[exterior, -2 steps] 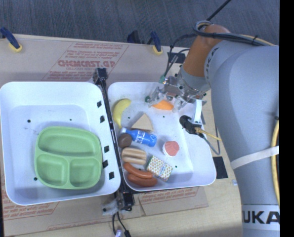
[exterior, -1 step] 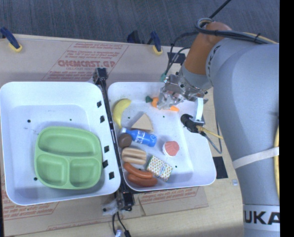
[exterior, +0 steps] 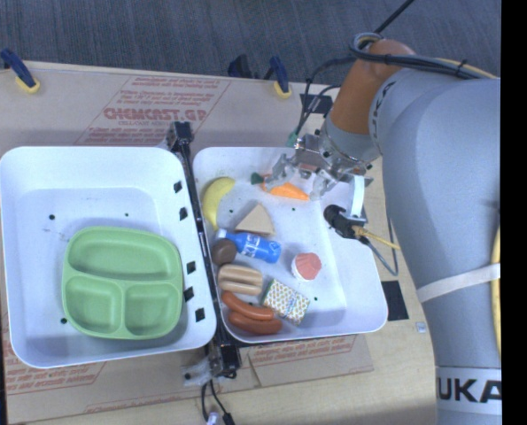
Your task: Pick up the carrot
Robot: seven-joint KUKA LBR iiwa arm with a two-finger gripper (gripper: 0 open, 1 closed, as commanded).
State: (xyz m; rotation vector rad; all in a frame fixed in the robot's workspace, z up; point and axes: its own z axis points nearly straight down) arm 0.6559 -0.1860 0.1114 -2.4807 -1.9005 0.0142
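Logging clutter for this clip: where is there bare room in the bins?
Left bin: bare floor above the green plate. Right bin: open strip right of the blue bottle. Crowded along its left wall, and around the carrot under the gripper.

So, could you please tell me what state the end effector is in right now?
End effector: down in the right bin at the carrot; whether it is open, shut or gripping cannot be told.
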